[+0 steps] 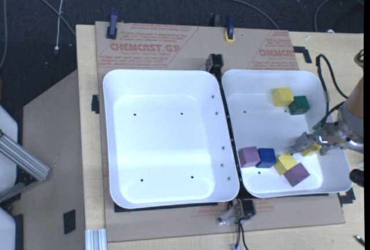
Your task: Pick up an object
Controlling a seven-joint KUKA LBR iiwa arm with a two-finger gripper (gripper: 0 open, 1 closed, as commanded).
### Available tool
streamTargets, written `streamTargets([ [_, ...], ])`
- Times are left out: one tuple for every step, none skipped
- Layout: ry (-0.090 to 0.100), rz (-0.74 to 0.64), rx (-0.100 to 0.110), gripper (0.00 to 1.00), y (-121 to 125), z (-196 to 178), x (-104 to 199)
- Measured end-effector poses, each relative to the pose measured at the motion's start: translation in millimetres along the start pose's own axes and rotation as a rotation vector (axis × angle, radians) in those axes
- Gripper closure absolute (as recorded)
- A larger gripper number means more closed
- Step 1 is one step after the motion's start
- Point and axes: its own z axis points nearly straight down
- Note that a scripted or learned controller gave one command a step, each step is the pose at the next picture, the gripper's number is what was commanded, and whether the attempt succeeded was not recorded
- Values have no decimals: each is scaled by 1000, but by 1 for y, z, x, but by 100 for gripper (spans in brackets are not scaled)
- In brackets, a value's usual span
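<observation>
Yellow block (285, 162) lies just below-left of the end effector (305, 144), its long axis running diagonally. Purple block (296, 173) touches it, farther below. Whether the end effector is wide or narrow, I cannot tell.

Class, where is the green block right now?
The green block sits in the right bin, toward its far right corner, touching the yellow block on its left.
</observation>
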Motion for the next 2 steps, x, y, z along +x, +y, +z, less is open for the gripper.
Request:
streamTargets([
  [-7, -6, -23, 0, 35, 19, 15],
  [-2, -13, -13, 0, 80, 39, 79],
])
